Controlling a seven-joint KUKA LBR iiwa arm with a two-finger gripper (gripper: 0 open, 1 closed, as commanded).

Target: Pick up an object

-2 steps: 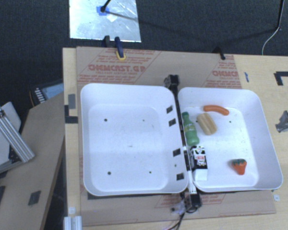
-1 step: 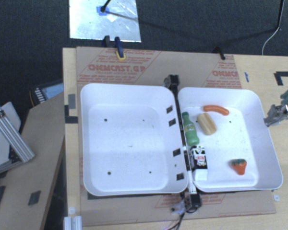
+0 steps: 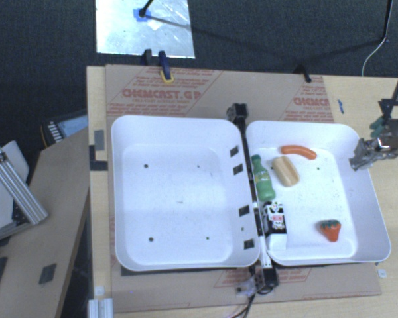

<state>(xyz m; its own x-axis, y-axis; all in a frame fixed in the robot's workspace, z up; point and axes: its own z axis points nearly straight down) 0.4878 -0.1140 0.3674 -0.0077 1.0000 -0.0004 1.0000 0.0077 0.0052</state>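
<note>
Jaws (image 3: 359,156) over right bin (image 3: 358,197) right rim, opening unclear; objects crowd left wall.

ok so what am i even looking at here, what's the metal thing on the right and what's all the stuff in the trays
This is one picture from a camera fixed above a bench, looking down at a slant. The metal thing at the right edge is the gripper of a robot arm, reaching in over the rim of the right bin; it is meant to pick up an object. Nothing is seen between its fingers.

Two shallow white bins sit side by side. The right bin contains an orange sausage-shaped toy, a tan bun-like piece, a green bottle along the left wall, a small black-and-white carton and a red-orange strawberry-like toy. The left bin sits beside it.
</note>
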